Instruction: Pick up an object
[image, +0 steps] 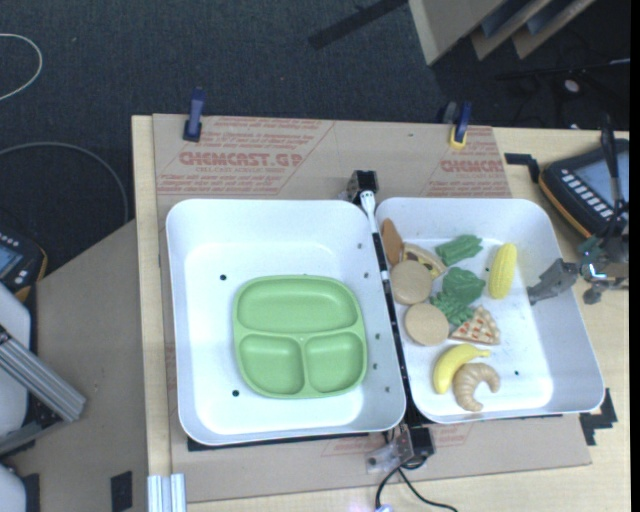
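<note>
From my seat the claw sits low over the right bin's bare right side, and I cannot tell its finger state. Nearest, just to its left, lies the corn cob, my likeliest pick since it stands clear of the heap; the pizza slice, banana and croissant crowd further left. Farthest left, the green divided plate rests in the left bin.

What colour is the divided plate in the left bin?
Light green divided plastic plate, clearest in the camera view.
</note>
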